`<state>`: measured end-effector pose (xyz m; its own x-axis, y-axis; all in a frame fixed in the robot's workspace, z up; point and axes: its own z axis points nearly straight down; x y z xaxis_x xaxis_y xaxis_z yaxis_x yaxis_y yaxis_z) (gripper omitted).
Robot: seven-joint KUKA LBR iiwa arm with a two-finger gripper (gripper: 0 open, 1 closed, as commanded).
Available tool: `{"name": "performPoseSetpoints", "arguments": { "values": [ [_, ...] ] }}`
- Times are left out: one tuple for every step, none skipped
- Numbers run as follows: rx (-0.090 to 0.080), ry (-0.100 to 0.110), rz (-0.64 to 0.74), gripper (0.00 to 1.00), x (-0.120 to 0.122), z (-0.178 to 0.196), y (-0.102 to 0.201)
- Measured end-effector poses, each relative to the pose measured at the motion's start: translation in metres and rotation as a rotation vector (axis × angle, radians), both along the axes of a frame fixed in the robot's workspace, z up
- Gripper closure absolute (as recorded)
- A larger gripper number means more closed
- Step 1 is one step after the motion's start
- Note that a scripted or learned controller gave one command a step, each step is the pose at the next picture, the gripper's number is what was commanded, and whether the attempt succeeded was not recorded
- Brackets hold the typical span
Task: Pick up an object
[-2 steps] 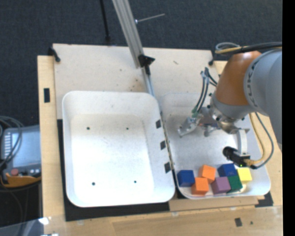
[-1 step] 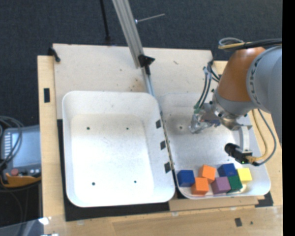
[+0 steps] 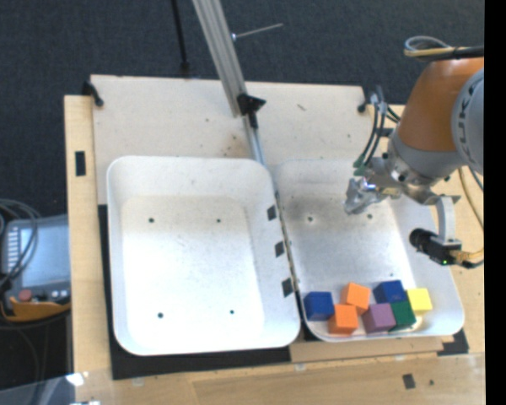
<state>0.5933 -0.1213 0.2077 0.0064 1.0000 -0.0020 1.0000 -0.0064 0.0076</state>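
The blocks (image 3: 369,307) are sitting in a tight cluster at the near end of the right bin (image 3: 341,243): a blue one (image 3: 319,305) at the left, two orange ones (image 3: 357,294) beside it, a purple one (image 3: 378,317), a green one (image 3: 403,314), a second blue one (image 3: 390,291) behind, and a yellow one (image 3: 419,299) at the right. Several are touching each other and lying close to the bin's near wall, which is likely making a clean grasp harder (little room beside any one block).

None of them is being lifted, so the pick is not yet done. The gripper (image 3: 359,196) is hanging over the far part of the same bin, well apart from the cluster, with bare bin floor under it. Nothing is showing between its tips, and whether they are spread or closed is too small to make out here. What is left, by my reading, is the whole of the reach, the grasp and the lift.

Around this, the left bin (image 3: 194,251) is lying just beside the right one, a slanted metal rail (image 3: 223,45) is crossing the far side of the bench (image 3: 152,108), and the arm (image 3: 434,116) is entering from the right.
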Motion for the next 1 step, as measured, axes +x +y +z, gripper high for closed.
{"name": "performPoseSetpoints", "arguments": {
  "values": [
    [0.001,0.005,0.0,1.0,0.0007,-0.0001,-0.0007]
  ]
}}
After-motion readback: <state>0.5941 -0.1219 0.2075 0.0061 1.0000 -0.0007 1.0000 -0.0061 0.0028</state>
